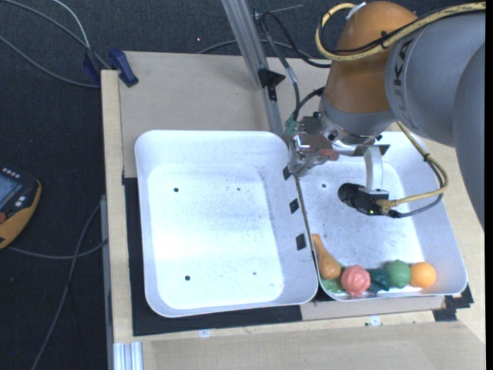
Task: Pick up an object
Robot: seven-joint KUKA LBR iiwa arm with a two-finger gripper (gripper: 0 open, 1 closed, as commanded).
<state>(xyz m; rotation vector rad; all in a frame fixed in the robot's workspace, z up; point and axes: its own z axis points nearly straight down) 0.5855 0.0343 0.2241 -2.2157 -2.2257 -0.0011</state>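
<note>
Camera view: gripper [308,156] over right bin [439,230] far-left edge; finger state unclear, maybe empty.

The gripper [302,163] is largely covered by the wrist above it, so its fingers cannot be made out. The far wall of the right bin [431,230] is hidden behind the arm [431,60], which is cut off by the right edge. The handheld device [14,199] is cropped at the left edge.

Two bins side by side, mid-frame. Left bin [208,222]; right bin [385,230] holds toy row [377,276] along lower edge. Arm [370,75] above right bin, upper right.
</note>
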